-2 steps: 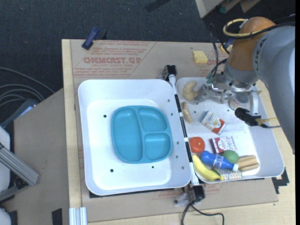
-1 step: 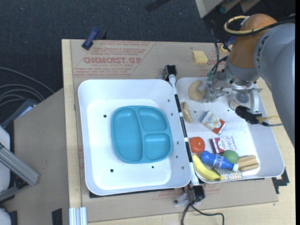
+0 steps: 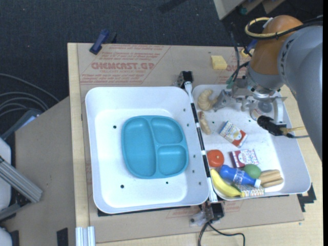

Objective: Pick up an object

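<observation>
Bins point(image 3: 102, 101) side by side; blue plate point(image 3: 154, 146) far left of gripper point(image 3: 241, 97). Gripper low at right bin's back; grip state cannot be told. Likely targets: peanut-shaped thing point(image 3: 205, 99) just left, small carton point(image 3: 232, 134) just below. Banana point(image 3: 224, 184), bottle point(image 3: 239, 177), tomato point(image 3: 216, 158) clustered well below, crowding one another.

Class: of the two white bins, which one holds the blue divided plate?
The left bin holds the blue plate; the right bin holds small items.
</observation>
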